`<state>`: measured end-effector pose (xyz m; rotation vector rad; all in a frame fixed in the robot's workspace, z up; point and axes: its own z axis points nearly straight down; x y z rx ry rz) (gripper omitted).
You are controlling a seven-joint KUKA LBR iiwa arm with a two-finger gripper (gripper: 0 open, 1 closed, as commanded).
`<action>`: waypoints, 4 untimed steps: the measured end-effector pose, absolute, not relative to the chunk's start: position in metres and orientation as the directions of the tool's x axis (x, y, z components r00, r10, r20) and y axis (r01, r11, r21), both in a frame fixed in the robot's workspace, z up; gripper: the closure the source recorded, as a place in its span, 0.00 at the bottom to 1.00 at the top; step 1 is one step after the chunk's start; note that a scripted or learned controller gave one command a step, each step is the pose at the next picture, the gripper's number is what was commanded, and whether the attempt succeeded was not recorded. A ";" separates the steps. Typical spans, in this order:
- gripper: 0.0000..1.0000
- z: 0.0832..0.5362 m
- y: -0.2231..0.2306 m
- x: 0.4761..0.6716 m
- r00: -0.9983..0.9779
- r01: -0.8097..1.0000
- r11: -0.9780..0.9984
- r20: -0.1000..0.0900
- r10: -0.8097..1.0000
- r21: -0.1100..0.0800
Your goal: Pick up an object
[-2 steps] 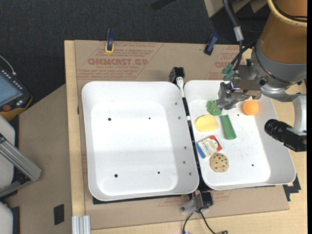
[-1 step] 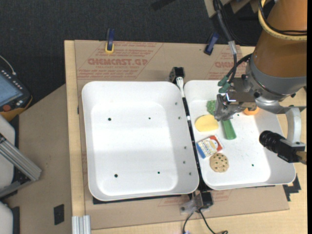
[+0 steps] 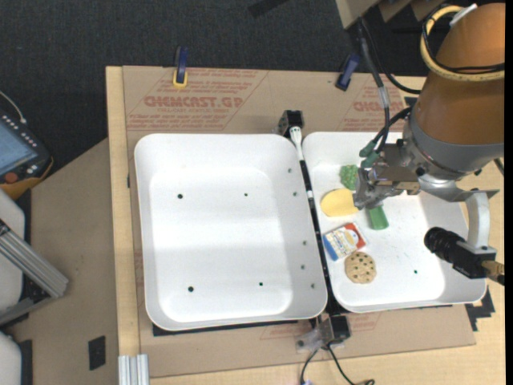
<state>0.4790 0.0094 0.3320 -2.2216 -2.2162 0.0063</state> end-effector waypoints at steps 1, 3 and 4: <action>1.00 0.388 0.064 0.506 -0.006 1.000 0.006 0.002 1.000 0.008; 1.00 0.302 0.052 0.478 -0.005 1.000 0.005 0.001 1.000 -0.007; 1.00 0.284 -0.031 0.479 0.008 1.000 -0.008 -0.001 1.000 -0.004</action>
